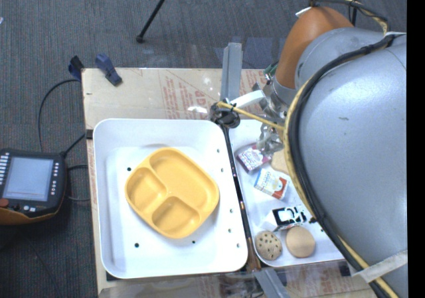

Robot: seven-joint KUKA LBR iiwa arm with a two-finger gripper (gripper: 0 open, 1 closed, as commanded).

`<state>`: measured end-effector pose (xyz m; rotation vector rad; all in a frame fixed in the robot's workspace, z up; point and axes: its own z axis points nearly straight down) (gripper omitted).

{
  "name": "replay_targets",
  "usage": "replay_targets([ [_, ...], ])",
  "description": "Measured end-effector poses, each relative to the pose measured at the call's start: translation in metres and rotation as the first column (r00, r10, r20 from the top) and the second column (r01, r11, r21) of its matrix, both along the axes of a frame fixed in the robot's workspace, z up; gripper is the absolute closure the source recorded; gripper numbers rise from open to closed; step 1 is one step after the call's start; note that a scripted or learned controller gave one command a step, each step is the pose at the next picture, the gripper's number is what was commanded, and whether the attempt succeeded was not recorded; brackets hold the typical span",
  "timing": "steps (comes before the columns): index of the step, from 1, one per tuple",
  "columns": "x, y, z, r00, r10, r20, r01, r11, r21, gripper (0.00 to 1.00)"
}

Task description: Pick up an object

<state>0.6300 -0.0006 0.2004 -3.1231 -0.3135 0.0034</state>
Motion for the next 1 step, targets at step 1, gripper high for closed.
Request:
replay_targets([
  [1,0.0055,-0.064,-0.0022,1.0,0.006,-0.003,-0.006,1.0,-0.004,1.0],
])
